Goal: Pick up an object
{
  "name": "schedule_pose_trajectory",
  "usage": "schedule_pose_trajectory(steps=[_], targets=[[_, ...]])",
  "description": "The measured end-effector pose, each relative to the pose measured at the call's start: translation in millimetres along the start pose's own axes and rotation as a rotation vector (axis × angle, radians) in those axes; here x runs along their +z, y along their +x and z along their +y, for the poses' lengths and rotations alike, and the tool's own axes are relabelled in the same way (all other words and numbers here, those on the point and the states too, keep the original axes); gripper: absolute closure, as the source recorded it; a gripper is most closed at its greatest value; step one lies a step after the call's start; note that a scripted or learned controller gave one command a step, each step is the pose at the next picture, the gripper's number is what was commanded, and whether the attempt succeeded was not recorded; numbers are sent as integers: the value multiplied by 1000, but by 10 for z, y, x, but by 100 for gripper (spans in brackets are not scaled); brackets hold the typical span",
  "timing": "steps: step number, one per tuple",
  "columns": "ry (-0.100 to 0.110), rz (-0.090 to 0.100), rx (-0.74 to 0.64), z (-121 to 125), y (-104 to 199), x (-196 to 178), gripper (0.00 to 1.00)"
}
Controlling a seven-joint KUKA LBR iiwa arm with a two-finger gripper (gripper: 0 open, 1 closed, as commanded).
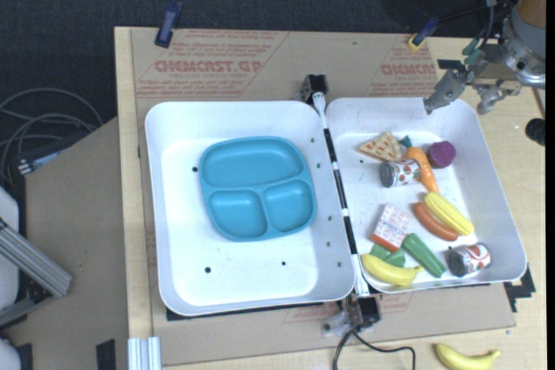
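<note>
Holding toy food (422, 212), right bin (496, 178); blue tray (257, 186) left; pincer (464, 93) apart.

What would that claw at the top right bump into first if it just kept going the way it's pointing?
Probably the right bin's bare white floor near its top edge, above the purple toy. The gripper points down and slightly leftward; its height is hard to judge.

The open, empty hand (461, 96) hovers over the right bin's (494, 178) far rim.
</note>
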State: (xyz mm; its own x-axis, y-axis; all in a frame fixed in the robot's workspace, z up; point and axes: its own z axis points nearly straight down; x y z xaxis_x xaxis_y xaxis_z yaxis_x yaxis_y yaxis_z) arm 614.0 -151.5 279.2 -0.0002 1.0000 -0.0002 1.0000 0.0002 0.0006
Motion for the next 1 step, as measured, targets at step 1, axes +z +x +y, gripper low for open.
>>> schedule_pose_trajectory(steps=[1], targets=[[5, 2, 1, 64, -98, 1291, 0]])
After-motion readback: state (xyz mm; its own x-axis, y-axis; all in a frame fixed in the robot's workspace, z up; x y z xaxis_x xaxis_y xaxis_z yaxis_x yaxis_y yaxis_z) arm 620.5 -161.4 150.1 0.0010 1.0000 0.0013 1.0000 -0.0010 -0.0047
